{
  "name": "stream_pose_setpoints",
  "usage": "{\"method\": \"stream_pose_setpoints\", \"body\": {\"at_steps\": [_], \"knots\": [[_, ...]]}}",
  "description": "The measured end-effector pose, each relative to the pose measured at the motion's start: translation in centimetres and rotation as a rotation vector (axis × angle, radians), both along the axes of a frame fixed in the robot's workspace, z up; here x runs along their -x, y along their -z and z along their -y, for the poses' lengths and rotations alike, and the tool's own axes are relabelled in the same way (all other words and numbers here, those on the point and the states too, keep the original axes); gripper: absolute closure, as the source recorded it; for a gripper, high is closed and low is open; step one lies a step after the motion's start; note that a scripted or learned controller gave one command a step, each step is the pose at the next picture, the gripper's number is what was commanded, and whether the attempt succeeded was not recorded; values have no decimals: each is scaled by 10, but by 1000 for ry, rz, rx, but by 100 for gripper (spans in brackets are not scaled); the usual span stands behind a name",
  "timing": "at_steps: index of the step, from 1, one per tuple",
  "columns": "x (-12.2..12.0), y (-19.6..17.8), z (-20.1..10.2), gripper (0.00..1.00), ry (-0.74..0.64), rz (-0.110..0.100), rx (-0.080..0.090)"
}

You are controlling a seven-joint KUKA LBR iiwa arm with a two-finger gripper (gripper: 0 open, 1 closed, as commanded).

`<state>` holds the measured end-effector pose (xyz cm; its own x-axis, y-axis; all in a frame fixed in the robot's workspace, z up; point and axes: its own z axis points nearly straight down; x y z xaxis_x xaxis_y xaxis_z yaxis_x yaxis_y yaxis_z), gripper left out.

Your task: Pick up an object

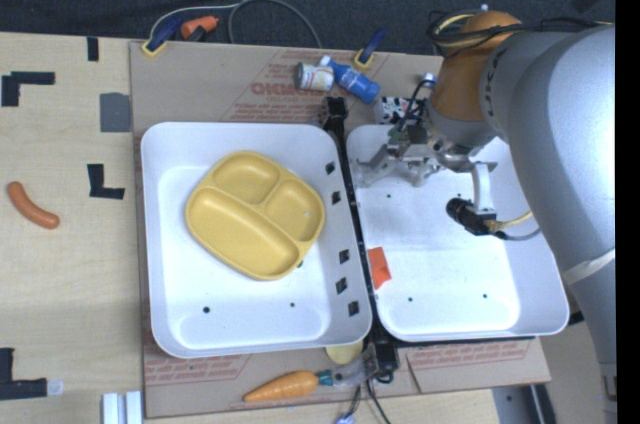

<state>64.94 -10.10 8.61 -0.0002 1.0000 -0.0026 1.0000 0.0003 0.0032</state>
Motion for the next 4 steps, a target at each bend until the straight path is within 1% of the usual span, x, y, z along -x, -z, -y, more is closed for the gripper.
{"method": "stream_pose_setpoints", "body": {"at_steps": [1, 2, 3, 4], "knots": [[-20, 1, -6, 0, -2, -2, -2], [-17, -20, 127, 0, 9, -2, 5], [74, -1, 88, 0, 0, 3, 1], [40, 0, -9, 0, -9, 3, -3]]}}
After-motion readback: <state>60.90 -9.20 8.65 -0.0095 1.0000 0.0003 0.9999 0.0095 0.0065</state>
